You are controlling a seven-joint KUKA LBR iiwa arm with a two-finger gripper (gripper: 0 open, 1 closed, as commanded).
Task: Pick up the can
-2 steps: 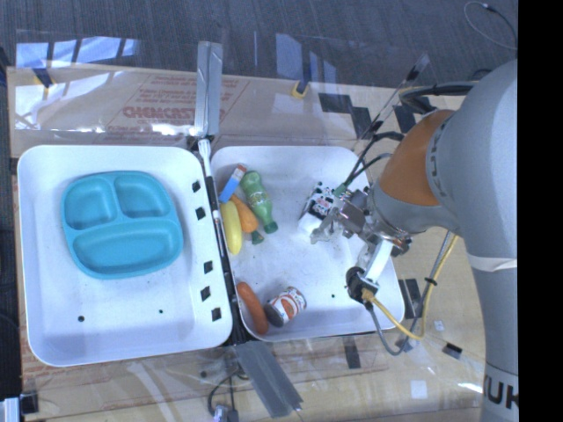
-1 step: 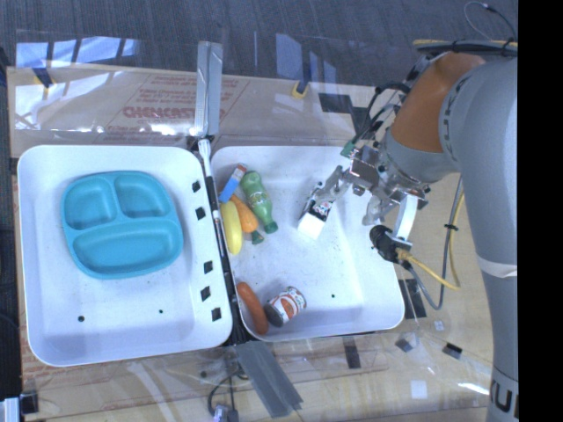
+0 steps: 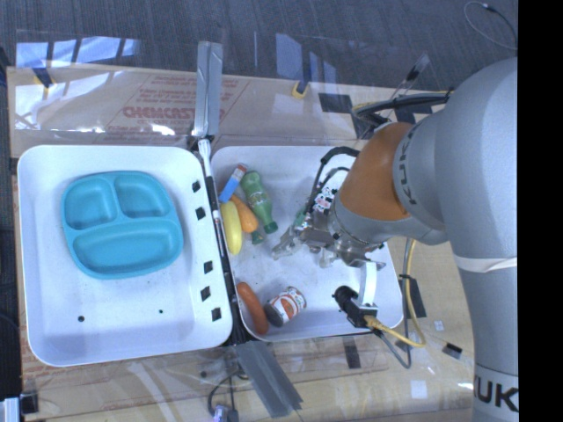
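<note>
1 can [image 3: 287, 303], red/white label, lies on its side in the right bin [image 3: 290, 158] near the front edge. Long axis runs diagonal, dark end toward front-left, lighter end toward back-right. Just left of it, touching or nearly so: 1 orange carrot-like piece [image 3: 250, 304] along the bin's left wall at the front-left corner.

Further back by the same left wall, a cluster: 1 yellow banana [image 3: 232, 227], 1 green bottle [image 3: 259, 200], 1 small orange item [image 3: 245, 215] between them, 1 blue/white tube-like thing [image 3: 232, 184] at the back of the group. All touching or overlapping.

Gripper [image 3: 295, 238] hovers mid-bin, apart from the can, back of it, nothing between its fingers; whether spread or closed, can't tell. Arm comes in over the bin's right edge.

Left bin [image 3: 35, 262]: 1 blue divided plate [image 3: 123, 222], 3 compartments, toward the back-left part.
</note>
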